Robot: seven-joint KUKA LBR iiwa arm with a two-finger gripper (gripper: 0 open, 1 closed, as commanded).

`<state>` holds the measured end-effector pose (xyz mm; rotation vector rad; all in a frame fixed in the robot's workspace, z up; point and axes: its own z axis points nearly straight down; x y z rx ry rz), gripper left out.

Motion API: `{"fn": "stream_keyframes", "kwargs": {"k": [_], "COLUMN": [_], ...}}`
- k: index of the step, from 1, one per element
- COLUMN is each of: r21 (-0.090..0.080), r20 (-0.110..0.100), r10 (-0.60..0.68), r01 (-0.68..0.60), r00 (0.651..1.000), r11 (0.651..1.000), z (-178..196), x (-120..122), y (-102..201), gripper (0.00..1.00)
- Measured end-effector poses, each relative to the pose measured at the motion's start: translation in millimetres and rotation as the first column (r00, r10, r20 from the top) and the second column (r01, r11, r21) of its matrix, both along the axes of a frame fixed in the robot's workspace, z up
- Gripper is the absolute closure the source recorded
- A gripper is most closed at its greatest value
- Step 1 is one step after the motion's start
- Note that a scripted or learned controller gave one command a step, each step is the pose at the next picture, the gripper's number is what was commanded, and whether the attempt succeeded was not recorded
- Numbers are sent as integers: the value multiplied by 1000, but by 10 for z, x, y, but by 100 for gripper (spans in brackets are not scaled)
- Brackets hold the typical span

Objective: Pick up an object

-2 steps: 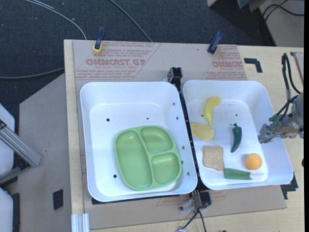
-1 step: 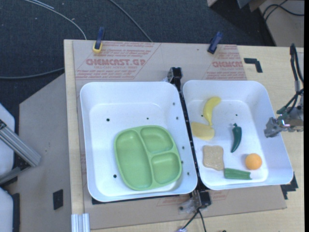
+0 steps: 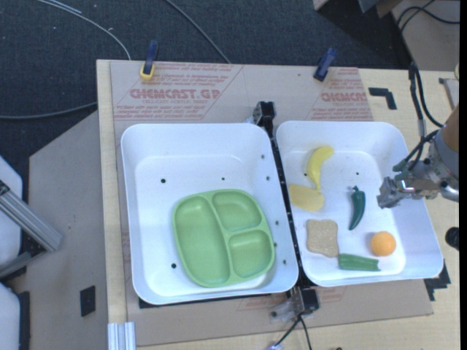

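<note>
The right bin [image 3: 408, 152] holds a yellow banana [image 3: 319, 162], a pale yellow wedge [image 3: 306, 197], a dark green chili pepper [image 3: 356, 208], a slice of bread [image 3: 322, 237], an orange [image 3: 383, 243] and a green pod [image 3: 358, 262]. My gripper [image 3: 392, 192] hangs over the right side of this bin, just right of the chili pepper and above the orange. Nothing is visibly held in it.
The left bin [image 3: 146, 166] holds a green divided plate [image 3: 222, 235]. A black divider clamp [image 3: 264, 112] sits between the bins at the back. Blue clips [image 3: 325, 63] hold the cardboard base. Cables run down the right edge.
</note>
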<state>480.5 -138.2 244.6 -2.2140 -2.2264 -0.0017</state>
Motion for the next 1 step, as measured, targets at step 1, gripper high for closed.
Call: {"fn": "stream_keyframes", "kwargs": {"k": [1], "r21": [1], "r20": [-3], "r10": [0], "r01": [0], "r00": [1000], "r11": [1000], "z": [-134], "x": [48], "y": [530], "gripper": [100]}}
